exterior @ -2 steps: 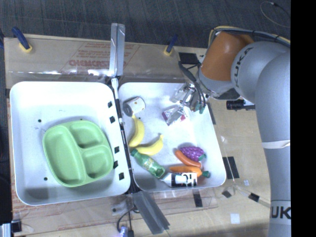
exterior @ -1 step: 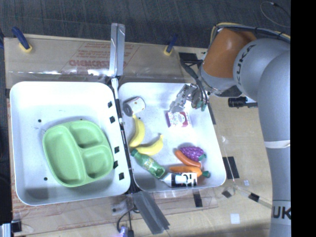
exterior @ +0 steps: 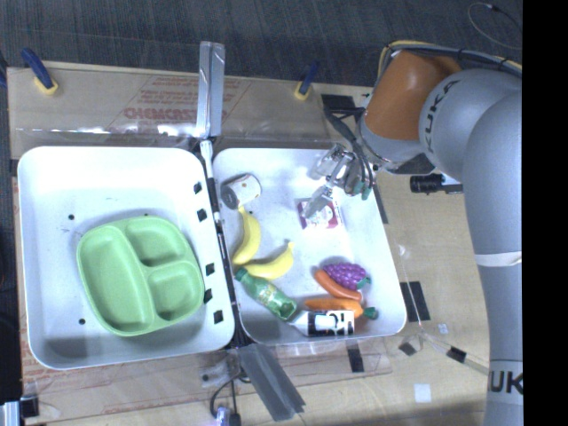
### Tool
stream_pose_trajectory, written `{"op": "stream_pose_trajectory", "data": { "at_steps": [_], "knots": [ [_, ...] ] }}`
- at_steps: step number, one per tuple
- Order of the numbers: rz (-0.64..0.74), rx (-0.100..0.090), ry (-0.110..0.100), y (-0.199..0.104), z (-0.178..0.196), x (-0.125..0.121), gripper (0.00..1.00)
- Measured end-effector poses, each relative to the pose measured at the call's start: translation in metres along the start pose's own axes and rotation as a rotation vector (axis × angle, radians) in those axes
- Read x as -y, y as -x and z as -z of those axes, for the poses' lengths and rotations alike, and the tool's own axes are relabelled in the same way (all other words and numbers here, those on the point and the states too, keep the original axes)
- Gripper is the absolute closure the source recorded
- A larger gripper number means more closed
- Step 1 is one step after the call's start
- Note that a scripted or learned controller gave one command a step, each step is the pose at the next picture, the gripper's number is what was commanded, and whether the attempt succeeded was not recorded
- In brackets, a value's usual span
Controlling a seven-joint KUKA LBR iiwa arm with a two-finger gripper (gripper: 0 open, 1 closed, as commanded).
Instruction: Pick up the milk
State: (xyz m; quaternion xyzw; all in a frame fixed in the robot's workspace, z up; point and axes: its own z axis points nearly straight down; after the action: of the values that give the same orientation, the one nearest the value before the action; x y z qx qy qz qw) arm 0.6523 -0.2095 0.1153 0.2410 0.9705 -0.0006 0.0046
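Wooden counter (exterior: 80, 96) bears two white bins, the left bin (exterior: 35, 238) holding a green plate (exterior: 142, 273), the right bin (exterior: 386, 273) holding bananas (exterior: 253, 247) and the milk (exterior: 321, 211), which the pincer (exterior: 327, 189) grips at its top.

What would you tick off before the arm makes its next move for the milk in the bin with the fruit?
1. Milk found: ok. The small white and pink carton, apparently the milk, lies in the right bin.
2. Gripper lined up: ok. The gripper hangs just past the carton's far edge, very close to it.
3. Milk in the grip: cannot tell. The view from above does not settle it.
4. Neighbours apart: ok. The bananas and the can lie to the left, not touching the carton.
5. Height above the bin floor: cannot tell from this slant.
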Motion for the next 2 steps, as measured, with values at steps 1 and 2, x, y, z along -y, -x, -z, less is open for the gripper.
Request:
{"op": "stream_pose_trajectory", "data": {
  "at_steps": [1, 2],
  "knots": [
    [0.372, -0.008, 0.000, -0.065, 0.082, 0.032, 0.00],
    [0.416, 0.018, 0.003, -0.156, 0.010, 0.063, 0.00]
  ]
}}
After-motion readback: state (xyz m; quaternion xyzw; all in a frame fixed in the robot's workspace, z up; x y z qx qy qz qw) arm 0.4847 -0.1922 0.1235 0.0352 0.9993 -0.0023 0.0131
